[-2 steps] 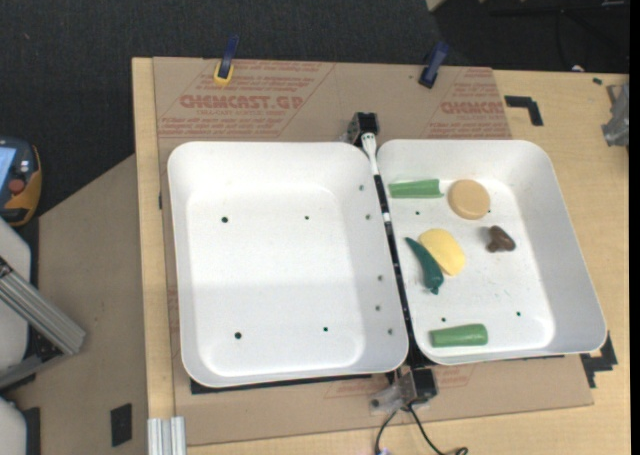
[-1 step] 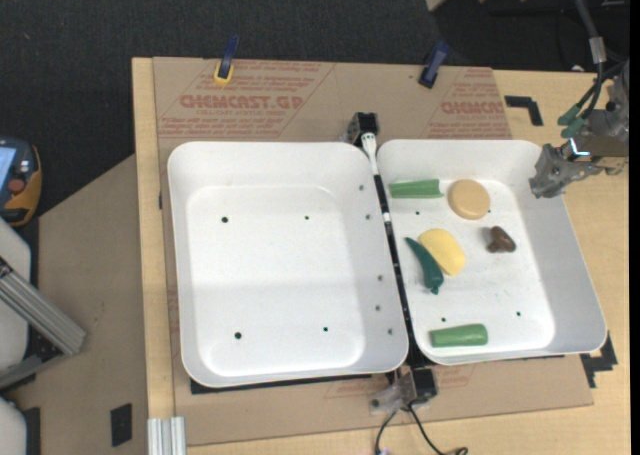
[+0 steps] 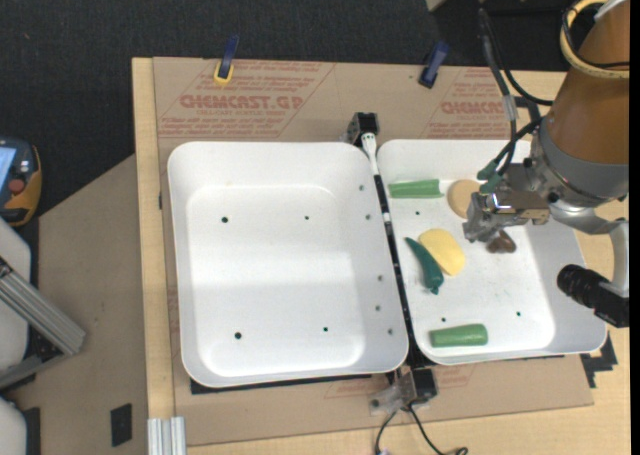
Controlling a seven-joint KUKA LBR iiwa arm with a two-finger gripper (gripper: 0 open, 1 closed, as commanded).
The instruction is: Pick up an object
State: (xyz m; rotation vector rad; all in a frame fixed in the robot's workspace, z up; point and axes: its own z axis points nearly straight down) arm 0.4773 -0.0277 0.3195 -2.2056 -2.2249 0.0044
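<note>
White plastic bins sit side by side on the desk (image 3: pixel 160 243), which is covered in brown cardboard, and everything we could pick lies in the right bin (image 3: pixel 560 328). The left bin (image 3: pixel 270 253) has bare floor showing across its middle. We see the gripper (image 3: pixel 492 225) low over the far right part of the right bin, just beside a tan round piece (image 3: pixel 460 198) and above a small dark brown thing (image 3: pixel 503 242) that its metal partly hides; we cannot tell whether the gripper is open or closed, and nothing can be seen held in it. To the left of the tan piece lies a green stick (image 3: pixel 414 187), near the bin's far wall. Toward the middle rests a yellow lump (image 3: pixel 443 250) touching a dark teal curved strip (image 3: pixel 426 265), and a second green block (image 3: pixel 458 336) lies near the near wall, well apart from the rest. We judge these to be light toy pieces, probably hard plastic or foam, smooth enough to slip on the slick floor if pushed sideways. The tan piece looks the closest candidate, and we would take it across its narrowest width from straight above. The near green block would be the easier hold: straight sides, nothing crowding it, gripped across its short axis at the middle.
</note>
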